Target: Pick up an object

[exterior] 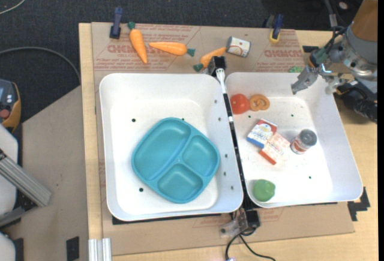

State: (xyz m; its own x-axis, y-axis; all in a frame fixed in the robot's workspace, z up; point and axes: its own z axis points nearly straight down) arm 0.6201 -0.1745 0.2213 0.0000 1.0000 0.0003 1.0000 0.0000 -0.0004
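Bright, even overhead light, soft shadows, slightly grainy, mild blur throughout.

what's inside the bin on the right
Inside the right bin: a tomato, a pretzel, a small carton, a packet, a can, a green apple. What lies beneath them stays covered.

arm cut off at right edge (upper part), carton label unreadable

We see smooth white plastic bins — a glossy teal plastic tray — on matt brown cardboard.
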